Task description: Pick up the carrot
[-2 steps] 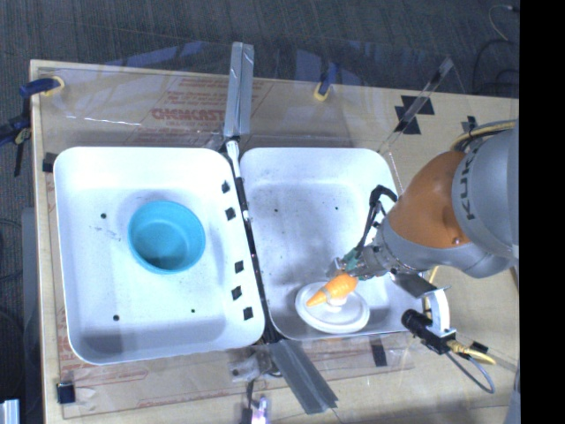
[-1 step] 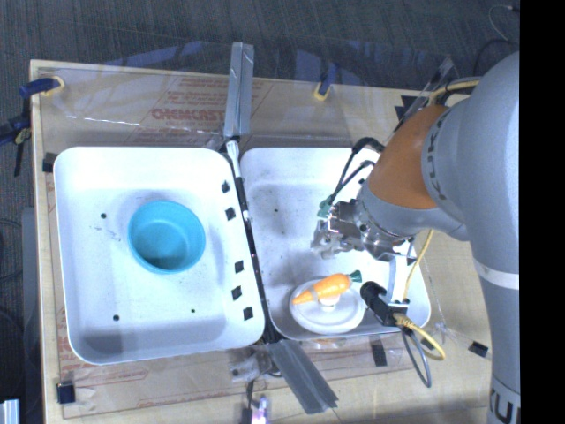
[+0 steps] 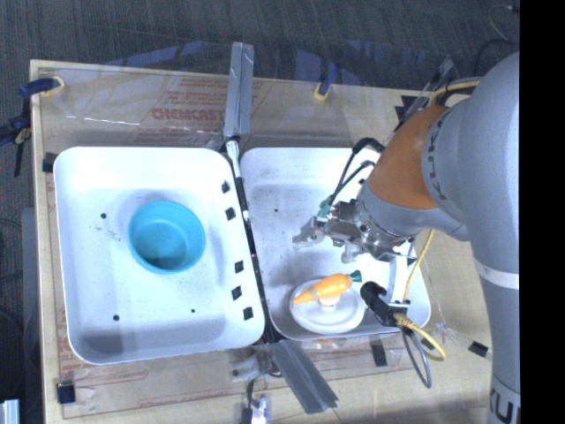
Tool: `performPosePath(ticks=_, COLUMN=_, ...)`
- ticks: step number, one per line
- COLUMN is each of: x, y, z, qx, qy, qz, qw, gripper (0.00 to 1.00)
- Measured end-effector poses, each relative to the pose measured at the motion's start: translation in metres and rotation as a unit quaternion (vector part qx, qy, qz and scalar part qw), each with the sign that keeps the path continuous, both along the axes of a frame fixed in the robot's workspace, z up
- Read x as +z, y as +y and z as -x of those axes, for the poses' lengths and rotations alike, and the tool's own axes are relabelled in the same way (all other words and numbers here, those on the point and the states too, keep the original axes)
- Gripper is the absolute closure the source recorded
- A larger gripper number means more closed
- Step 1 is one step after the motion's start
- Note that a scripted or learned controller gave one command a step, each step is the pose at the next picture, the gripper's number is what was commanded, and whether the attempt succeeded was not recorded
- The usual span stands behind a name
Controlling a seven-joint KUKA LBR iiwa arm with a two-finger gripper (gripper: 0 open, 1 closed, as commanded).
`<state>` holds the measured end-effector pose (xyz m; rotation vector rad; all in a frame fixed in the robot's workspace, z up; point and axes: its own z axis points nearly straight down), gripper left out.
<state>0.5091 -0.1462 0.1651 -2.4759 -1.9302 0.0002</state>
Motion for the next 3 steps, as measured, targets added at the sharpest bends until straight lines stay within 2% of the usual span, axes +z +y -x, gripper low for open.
performPosePath(ticks=1, x=-0.071, y=-0.013, z=0.029, qx=0.091, qy=-0.004, qz=0.0011, qw=0.9959, gripper=0.0)
performPosePath(ticks=2, x=-0.071, y=-0.055, z=0.03, qx=0.107, qy=-0.003, qz=0.0007, qw=0.9943, gripper=0.0)
performPosePath(ticks=3, x=-0.072, y=0.029, z=0.03, qx=0.07, qy=-0.004, qz=0.0034, qw=0.9975, gripper=0.0)
